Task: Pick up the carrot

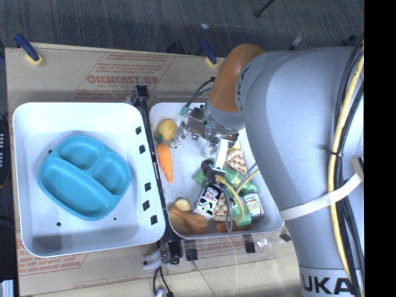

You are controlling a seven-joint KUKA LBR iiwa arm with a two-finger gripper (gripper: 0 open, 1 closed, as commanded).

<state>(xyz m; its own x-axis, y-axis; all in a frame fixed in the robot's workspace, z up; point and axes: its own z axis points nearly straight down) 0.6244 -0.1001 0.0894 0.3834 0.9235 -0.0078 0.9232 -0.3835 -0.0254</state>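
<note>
Two shallow white bins sit side by side on the bench, seen from above at a slant. The left bin (31, 166) carries a blue divided plate (85, 175) lying flat near its middle. The right bin (185, 166) is crowded: the carrot (164, 161) lies along its left wall, tip pointing toward the near edge, free of the arm. Just beyond the carrot's thick end, in the far left corner, rests a yellow lemon-like fruit (166, 128). In the near left corner lie a small potato-like piece (182, 205) and a brown bread-like roll (190, 221), touching each other. Beside them stands a black-and-white milk carton (210, 202), with a waffle-patterned cracker (236, 160) and a small labelled jar (252, 204) toward the right wall, mixed with green items too tangled to name.

The grey arm (297, 135), with its orange band (232, 73), reaches in from the right and hides most of the right bin's far and right side. The gripper (199, 124) hangs over the far part of that bin, near the yellow fruit; whether its jaws are apart or together cannot be told. Cables cross the carton and jar, blurring what lies beneath.
</note>
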